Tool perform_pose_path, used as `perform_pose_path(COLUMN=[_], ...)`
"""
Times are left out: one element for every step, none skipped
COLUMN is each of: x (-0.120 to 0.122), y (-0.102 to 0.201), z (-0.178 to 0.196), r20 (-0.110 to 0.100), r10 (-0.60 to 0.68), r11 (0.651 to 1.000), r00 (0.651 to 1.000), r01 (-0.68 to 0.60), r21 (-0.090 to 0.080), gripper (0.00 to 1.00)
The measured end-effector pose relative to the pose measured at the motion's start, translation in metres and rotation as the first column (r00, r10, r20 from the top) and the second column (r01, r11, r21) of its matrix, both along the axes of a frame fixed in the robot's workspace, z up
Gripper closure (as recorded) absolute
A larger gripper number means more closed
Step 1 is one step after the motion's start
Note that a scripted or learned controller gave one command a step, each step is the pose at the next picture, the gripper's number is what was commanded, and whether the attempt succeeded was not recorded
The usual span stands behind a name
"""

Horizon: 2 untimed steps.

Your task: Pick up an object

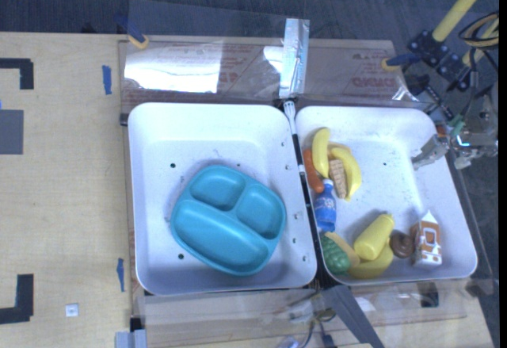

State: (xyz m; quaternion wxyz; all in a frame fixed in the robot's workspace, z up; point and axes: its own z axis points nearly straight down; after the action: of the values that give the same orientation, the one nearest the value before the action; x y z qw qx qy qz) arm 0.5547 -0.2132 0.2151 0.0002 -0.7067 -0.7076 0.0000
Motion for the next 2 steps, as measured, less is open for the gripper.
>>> perform_pose_path(x=[0.033, 0.066], y=[0.070, 0.114], z=[-0.098, -0.128], r20=[-0.006, 0.006], r10=[0.213, 0.107], r11=[0.977, 0.994], r00=[0.977, 0.994], r01=[-0.213, -0.107], r21=[0.005, -0.002], gripper=[0.00, 0.00])
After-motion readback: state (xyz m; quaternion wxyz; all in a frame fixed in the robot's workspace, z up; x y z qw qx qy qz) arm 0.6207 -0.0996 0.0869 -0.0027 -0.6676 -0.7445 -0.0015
